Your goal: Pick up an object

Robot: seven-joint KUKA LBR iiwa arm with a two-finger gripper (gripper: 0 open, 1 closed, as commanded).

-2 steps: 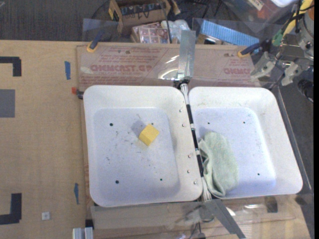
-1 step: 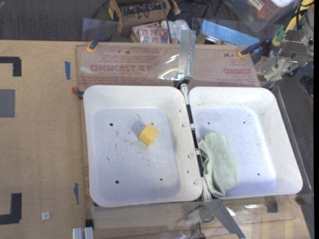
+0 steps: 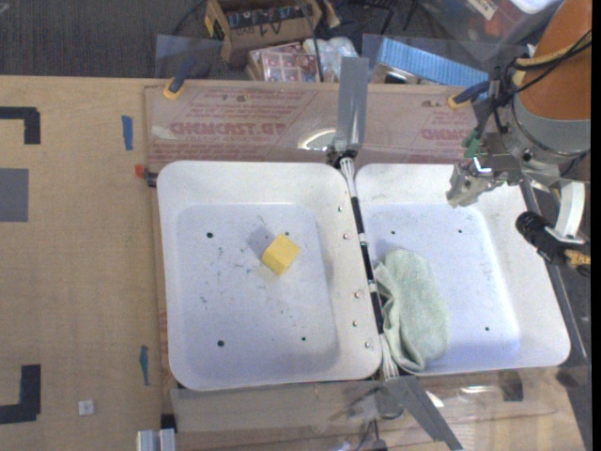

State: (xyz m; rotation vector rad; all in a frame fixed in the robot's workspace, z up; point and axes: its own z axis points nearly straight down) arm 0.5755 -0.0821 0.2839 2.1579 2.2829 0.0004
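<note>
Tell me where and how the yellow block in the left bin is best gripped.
Probably from straight above, closing on two opposite flat sides of the yellow block. It lies alone on the floor of the left bin, turned at a slant, so the end effector should turn to match.

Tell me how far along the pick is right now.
Nothing looks picked. The yellow block lies in the left bin and the pale green cloth in the right bin. The gripper hovers over the right bin's far edge. Descent, grasp and lift remain.

One fixed cam above bench, angled down, mid-range; both shallow white plastic bins (image 3: 178, 252) in frame, grey arm (image 3: 563, 92) entering from right.
</note>
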